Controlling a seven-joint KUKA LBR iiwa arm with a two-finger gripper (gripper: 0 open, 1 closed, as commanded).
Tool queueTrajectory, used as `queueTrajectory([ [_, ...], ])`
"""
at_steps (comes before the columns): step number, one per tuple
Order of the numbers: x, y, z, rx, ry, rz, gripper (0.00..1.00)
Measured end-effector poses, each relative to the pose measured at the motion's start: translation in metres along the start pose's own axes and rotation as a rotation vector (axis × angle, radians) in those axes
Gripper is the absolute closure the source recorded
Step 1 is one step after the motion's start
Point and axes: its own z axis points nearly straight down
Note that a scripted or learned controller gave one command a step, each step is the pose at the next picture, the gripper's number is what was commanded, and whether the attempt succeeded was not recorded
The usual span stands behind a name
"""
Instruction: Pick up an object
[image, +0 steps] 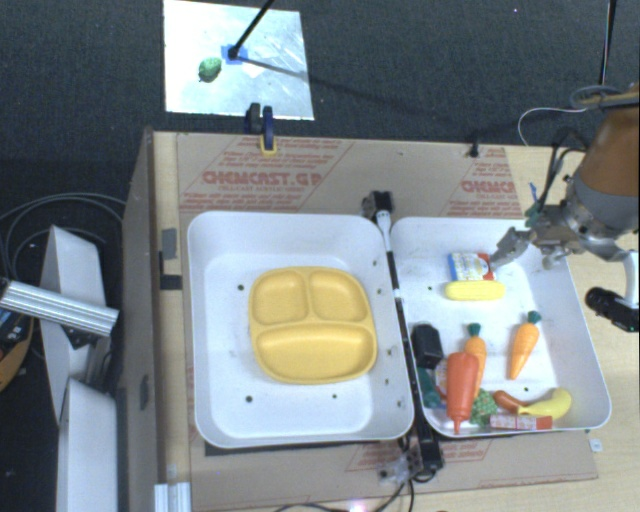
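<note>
Currently the gripper (507, 248) sits over the upper part of the right bin (590, 350), just beside a small blue-and-white packet (464, 265) and a yellow oblong piece (475, 291) lying directly below it. Whether anything is grasped, or how the gripper is set, cannot be told; its tip is small and blurred. Further down the bin lie three toy carrots (461, 384), a black block (427, 345) and a banana (548, 405); items in the bottom corner overlap and are hard to separate. The arm (610, 180) enters from the right, partly cut off, angled down leftwards. The left bin (215, 300) holds a yellow divided plate (312, 325).
</note>
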Motion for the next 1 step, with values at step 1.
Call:
queueTrajectory([
  [1,0.0244,-0.0567,0.0989,0.009,0.004,0.001,0.0],
])
